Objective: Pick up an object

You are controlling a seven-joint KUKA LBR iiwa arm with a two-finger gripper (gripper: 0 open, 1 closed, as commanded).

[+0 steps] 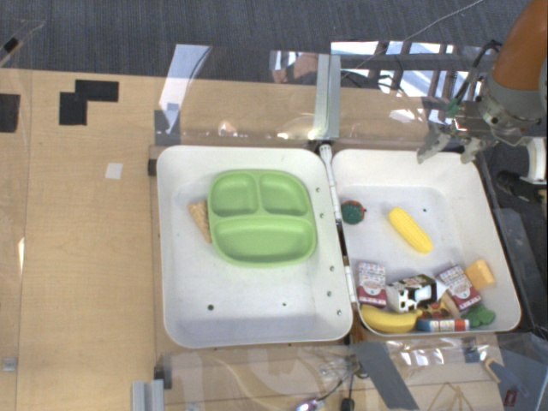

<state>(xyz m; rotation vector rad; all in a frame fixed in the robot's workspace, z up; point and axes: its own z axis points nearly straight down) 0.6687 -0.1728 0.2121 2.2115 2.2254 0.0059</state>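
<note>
My gripper (448,146) hangs over the far edge of the right bin (445,178), fingers spread open with nothing between them. Below it in that bin lie a yellow corn cob (409,230) and a small red and green fruit (351,212). At the bin's near end are two small cartons (371,282) (458,288), a cow-patterned item (412,297), a banana (388,319), an orange block (480,272) and a red marker (442,324). The corn is the closest item to the gripper, well apart from it.
The left bin (184,306) holds a green divided plate (260,217) with a tan waffle piece (199,219) at its left edge. A metal divider (326,110) stands behind the bins. The arm's orange band (524,50) is at the upper right.
</note>
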